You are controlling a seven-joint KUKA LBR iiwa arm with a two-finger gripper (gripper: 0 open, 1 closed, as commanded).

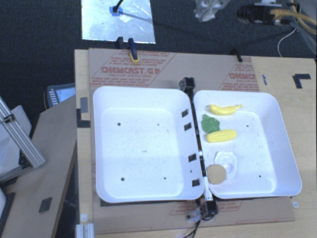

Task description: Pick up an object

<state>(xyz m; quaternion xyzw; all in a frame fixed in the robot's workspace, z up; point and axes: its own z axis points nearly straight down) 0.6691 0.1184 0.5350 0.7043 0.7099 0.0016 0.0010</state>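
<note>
Gripper (208, 6), apparently empty, jaw state undeterminable, hangs well behind the bin (285, 133). Banana (225, 109), leaf (210, 124) and corn (221, 136) crowd together below it; a descent risks pinching two, or slipping.

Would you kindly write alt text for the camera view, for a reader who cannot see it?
Two shallow white bins sit side by side on a bench; the right bin holds a yellow banana, a green leafy piece, a yellow corn cob, a clear item and a tan disc. The gripper hangs above the bench's far edge.
</note>
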